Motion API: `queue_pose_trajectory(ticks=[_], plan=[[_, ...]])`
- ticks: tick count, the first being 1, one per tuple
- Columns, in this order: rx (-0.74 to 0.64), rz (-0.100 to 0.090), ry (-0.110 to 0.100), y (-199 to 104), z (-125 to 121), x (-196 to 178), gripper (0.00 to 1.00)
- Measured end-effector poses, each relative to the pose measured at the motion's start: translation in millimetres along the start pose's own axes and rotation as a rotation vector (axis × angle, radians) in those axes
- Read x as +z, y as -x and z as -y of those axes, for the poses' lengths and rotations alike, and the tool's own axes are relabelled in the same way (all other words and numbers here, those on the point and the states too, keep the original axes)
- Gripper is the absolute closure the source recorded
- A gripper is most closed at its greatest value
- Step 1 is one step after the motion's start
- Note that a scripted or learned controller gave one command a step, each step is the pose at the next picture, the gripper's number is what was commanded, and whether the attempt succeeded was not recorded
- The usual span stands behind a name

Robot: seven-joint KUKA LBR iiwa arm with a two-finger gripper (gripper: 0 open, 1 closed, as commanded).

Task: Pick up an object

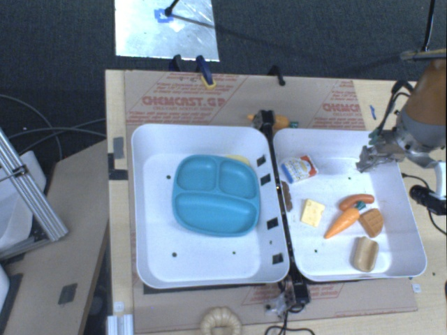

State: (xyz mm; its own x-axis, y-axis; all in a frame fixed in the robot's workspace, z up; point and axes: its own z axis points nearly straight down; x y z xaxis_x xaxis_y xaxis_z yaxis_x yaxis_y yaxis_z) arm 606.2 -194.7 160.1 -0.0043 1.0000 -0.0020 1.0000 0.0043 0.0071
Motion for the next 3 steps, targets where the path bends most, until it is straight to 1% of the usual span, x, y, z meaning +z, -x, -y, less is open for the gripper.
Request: queue_pose_trajectory(ticks=[1,2,3], plan=[[-0.001,0.0,-0.002,2.7,-6.1,-44.5,1.0],[-0.001,-0.001,-0.003,2.8,-7.4,-65.8,1.0],[-0.003,-0.002,-0.005,-41.6,-5.9,-71.3,1.0]])
